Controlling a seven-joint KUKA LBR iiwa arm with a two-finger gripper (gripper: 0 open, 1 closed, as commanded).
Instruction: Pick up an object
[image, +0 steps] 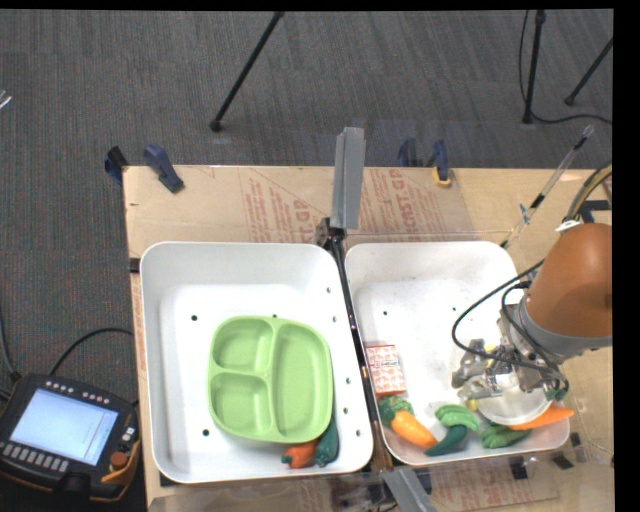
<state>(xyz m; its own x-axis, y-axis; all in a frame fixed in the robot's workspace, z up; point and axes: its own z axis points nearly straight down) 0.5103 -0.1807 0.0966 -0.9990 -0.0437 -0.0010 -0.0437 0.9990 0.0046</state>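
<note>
- In the right bin (430, 262), near its front right corner, the gripper (500, 385) is lowered over a cluster of toy vegetables; whether anything is pinched cannot be told.
- An orange carrot (413, 429), a green pepper (457, 416) and a second carrot (543, 417) are crowded against the front wall.
- A small red box (385, 367) is set just beside the left wall.
- Open floor is left toward the back.
- A green divided plate (270, 378) is seen in the left bin (165, 300).

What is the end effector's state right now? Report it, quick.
End effector: low in the right bin, above the toy vegetables; open or closed cannot be told.
</note>
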